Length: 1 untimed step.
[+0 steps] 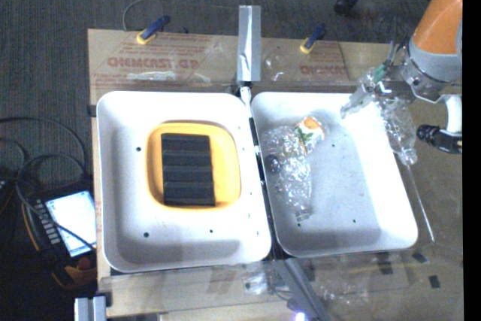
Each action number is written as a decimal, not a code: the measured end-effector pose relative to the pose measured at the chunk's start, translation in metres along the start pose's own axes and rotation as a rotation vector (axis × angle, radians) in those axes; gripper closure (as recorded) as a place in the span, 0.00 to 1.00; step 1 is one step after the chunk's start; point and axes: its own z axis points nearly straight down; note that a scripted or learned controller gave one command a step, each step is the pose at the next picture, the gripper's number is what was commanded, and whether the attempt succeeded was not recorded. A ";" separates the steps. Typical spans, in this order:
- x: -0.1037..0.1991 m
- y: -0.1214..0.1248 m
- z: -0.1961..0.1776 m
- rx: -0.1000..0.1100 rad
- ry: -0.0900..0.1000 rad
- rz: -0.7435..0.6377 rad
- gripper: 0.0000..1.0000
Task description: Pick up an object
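So left bin (120, 162) has a yellow tray (229, 162) parked flat, the crinkly wrapper (289, 162) sits in the right bin (361, 199), and my tool (376, 90) hangs over its far right corner, grip state I honestly can't tell.

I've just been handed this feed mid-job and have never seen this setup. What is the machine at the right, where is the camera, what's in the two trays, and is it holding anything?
The camera is fixed above the bench and looks down at a slant. The machine at the right is a robot arm, grey with an orange band, and its gripper hangs over the upper right corner of the right bin. Some clear crinkled plastic hangs just beside it, but I cannot tell if it is gripped. The left bin holds a yellow tray with a black ribbed block in it. In the right bin lie a crumpled clear wrapper and a small orange and white packet.
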 end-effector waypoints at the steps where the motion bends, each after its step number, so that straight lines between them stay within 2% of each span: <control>1: 0.019 0.026 0.123 0.007 -0.004 -0.146 0.00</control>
